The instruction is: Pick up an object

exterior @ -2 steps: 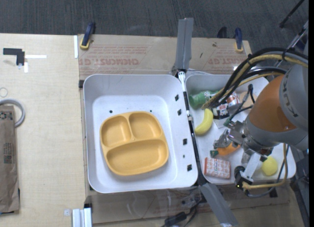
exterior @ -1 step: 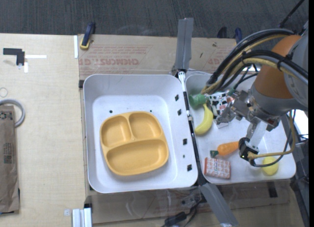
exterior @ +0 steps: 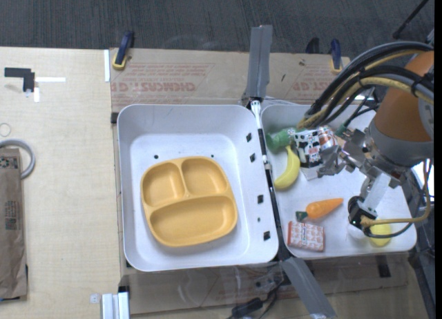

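Claw (exterior: 329, 161), open or closed undeterminable, sits close beside banana (exterior: 289, 170) and carrot (exterior: 324, 208); crowding risks a glancing, failed grasp.

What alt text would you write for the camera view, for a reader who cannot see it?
A grey robot arm reaches from the right over the right bin, which holds a banana, a carrot, a green thing and a red packet. The left bin holds a yellow divided tray.
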Controlling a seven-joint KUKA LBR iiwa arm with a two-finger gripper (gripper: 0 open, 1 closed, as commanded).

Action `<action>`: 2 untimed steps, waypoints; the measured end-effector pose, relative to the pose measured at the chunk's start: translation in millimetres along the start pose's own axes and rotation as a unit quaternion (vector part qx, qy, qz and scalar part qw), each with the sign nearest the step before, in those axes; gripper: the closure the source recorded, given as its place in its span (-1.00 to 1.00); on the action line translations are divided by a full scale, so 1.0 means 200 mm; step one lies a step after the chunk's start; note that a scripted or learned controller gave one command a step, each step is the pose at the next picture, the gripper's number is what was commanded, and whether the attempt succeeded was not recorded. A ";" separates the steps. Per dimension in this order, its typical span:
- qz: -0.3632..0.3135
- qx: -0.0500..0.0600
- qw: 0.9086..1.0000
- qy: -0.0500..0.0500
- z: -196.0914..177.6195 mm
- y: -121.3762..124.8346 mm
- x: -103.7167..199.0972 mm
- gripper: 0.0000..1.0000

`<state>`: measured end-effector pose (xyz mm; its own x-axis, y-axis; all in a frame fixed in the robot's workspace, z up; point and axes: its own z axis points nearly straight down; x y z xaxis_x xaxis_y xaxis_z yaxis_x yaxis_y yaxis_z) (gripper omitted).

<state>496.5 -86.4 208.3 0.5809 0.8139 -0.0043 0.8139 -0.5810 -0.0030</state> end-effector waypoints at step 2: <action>0.364 0.001 0.931 0.000 0.47 0.33 -0.22 -1.00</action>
<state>524.9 -161.2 113.5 0.9791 0.2034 -0.0051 0.2034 -0.9791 -0.0010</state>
